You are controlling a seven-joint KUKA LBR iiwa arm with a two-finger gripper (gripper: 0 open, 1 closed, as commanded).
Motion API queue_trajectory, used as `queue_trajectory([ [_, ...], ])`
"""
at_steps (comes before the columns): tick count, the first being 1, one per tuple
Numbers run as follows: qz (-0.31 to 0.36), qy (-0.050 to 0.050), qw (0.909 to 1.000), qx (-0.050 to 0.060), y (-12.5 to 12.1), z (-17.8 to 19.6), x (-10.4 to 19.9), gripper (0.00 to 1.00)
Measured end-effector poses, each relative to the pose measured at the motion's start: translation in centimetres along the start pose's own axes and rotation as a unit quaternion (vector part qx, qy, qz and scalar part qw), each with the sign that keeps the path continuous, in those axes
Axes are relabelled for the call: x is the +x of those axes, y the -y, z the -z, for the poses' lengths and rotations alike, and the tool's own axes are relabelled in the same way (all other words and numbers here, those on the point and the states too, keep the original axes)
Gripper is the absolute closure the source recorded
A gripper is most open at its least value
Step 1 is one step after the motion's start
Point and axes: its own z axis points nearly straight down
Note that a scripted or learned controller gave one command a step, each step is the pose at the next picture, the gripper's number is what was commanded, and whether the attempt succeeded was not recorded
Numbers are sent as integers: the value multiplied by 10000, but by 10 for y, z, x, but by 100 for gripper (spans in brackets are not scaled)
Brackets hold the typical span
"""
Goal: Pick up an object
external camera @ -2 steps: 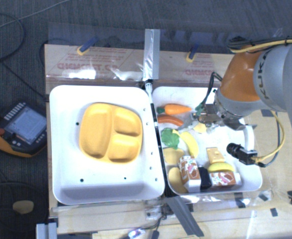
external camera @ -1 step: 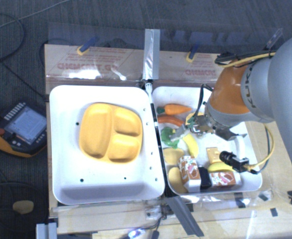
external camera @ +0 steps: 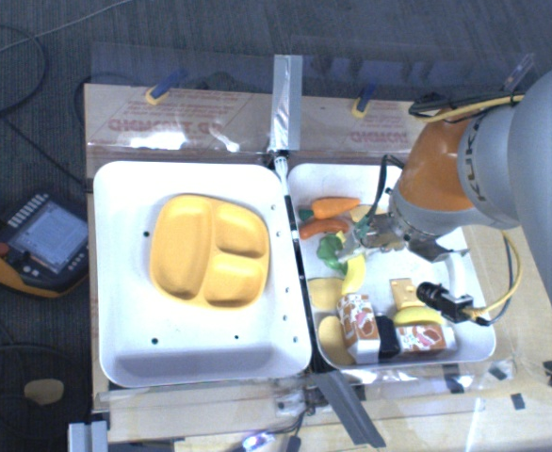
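the left bin (external camera: 116,347) gives the most room: a yellow tray (external camera: 210,250) sits in its middle, apart from every wall, with bare white floor all round it and the widest strip along the near edge. the right bin (external camera: 478,342) is crowded, and that is where my arm reaches in from the right, crossing its far right part. the things to pick lie mostly along the wall it shares with the left bin. a carrot (external camera: 335,206) lies crosswise at the far end, a green piece (external camera: 330,248) just below it, and a banana (external camera: 354,273) just beside the green piece. a yellow lump (external camera: 325,295) sits against the shared wall. at the near edge a carton (external camera: 358,326) and a box (external camera: 425,337) stand side by side with a black thing (external camera: 381,339) wedged between them, close to the near rim. a small patch of bare floor shows in the middle of this bin, between the banana and the box. my claw (external camera: 365,236) is low over the bin's upper middle, just right of the green piece and just above the banana, near the carrot. i cannot tell whether it is open or closed, nor whether it touches anything.
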Motion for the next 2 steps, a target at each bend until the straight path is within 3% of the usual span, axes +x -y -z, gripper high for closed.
queue_trajectory([
  [1,-403,17,9992,81,-45,103,44,100],
  [2,-838,13,9964,95,-79,79,116,100],
])
